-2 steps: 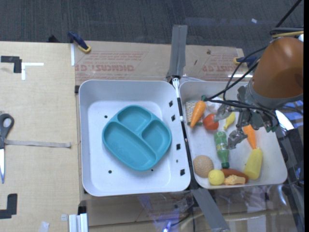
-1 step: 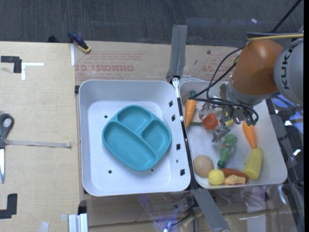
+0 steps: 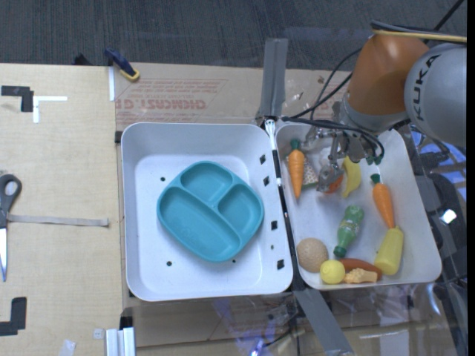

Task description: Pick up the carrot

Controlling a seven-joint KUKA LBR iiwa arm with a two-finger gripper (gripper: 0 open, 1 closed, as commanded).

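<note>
Two carrots lie in the right bin (image 3: 415, 273). One carrot (image 3: 296, 170) rests along the bin's left wall, green top pointing to the far side. The other carrot (image 3: 383, 202) lies near the right wall. My gripper (image 3: 332, 175) hangs over the upper middle of the right bin, between the two carrots, its fingers pointing down close to a yellow banana piece (image 3: 351, 177). Nothing shows between its fingers. The arm's orange band and grey body cover the bin's far right corner.
The right bin also holds a green bottle (image 3: 349, 228), a tan potato (image 3: 312, 254), a yellow lemon (image 3: 333, 272), a yellow bottle (image 3: 390, 249), and a red chilli (image 3: 359, 264). A teal divided plate (image 3: 211, 211) lies in the left bin (image 3: 141, 273). Scissors (image 3: 6, 206) sit far left.
</note>
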